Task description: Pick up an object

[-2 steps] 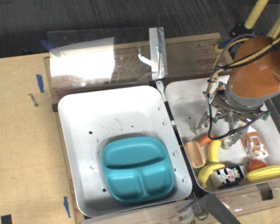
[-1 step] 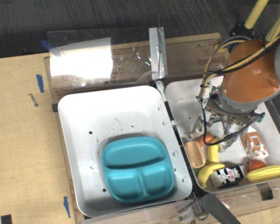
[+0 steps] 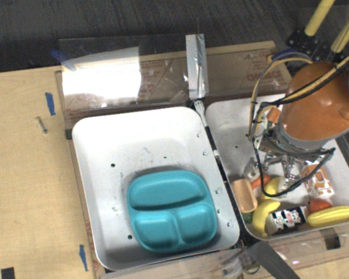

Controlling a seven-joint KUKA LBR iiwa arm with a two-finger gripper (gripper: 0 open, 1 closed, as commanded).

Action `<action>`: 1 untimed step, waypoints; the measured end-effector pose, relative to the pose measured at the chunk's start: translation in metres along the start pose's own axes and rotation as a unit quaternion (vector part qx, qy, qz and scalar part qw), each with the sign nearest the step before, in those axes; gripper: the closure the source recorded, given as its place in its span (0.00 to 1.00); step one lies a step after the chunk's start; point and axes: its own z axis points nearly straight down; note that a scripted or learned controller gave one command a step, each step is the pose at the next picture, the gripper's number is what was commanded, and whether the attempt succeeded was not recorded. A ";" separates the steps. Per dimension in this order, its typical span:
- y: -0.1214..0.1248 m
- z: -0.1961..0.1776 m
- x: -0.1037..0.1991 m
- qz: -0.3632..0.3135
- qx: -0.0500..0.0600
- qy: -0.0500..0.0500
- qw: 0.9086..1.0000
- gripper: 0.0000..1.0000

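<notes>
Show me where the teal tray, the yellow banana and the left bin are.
teal tray (image 3: 171, 210), camera view, on its centre ridge.
yellow banana (image 3: 329, 216), camera view, on its middle.
left bin (image 3: 135, 138), camera view, on its bare floor.

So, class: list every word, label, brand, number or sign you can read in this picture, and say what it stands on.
None can be read.
Black-and-white can in the right bin: it has a printed label, too small and blurred to read.
Teal tray in the left bin: no print visible.
</notes>
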 end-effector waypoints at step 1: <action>0.024 -0.001 0.031 -0.016 0.000 -0.001 1.000 0.00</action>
